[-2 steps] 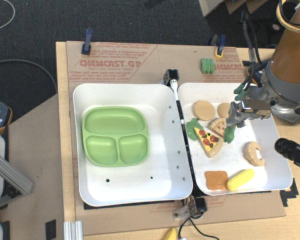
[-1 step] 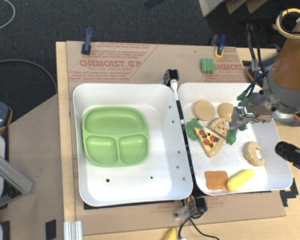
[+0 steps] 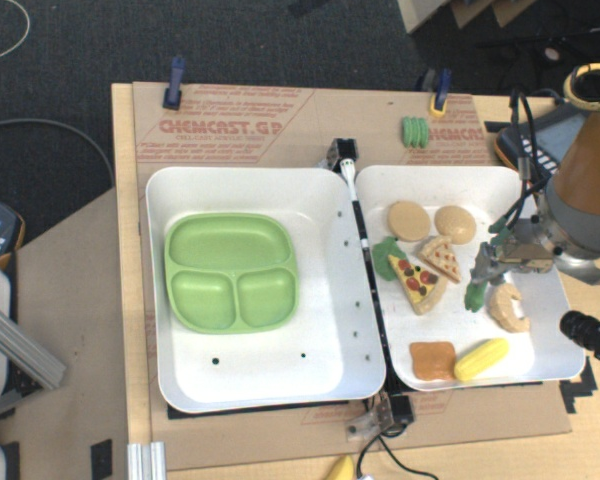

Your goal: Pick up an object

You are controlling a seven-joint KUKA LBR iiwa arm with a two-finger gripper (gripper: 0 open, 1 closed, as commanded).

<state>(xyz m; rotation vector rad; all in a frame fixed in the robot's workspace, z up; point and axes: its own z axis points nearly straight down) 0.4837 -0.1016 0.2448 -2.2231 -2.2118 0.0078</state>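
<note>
Your main risk here is crowding. The right bin (image 3: 380, 183) holds its toys packed close, so a descent that lands slightly off could nudge a neighbour, clip two pieces at once, or close on nothing. The flat pieces also lie low against the bin floor, which gives little to bite on, and a rounded one could squirt sideways when squeezed.

You find the gripper (image 3: 487, 273) at the right of the frame, low over the right bin. Whether it is spread or closed you cannot tell from this slanted view; nothing can be seen held in it.

Just below it lies a dark green piece (image 3: 474, 298), the nearest candidate, touching or almost touching the tool. Just to its lower right sits a tan bread-like piece (image 3: 508, 308). To the left are a small pizza wedge (image 3: 442, 258) and a larger pizza slice (image 3: 417, 281), with two round tan buns (image 3: 410, 219) above them. An orange square (image 3: 432, 360) and a yellow corn cob (image 3: 481, 358) lie near the bottom edge, well apart from the tool.

The left bin (image 3: 160, 268) carries a green divided tray (image 3: 230, 272).
</note>
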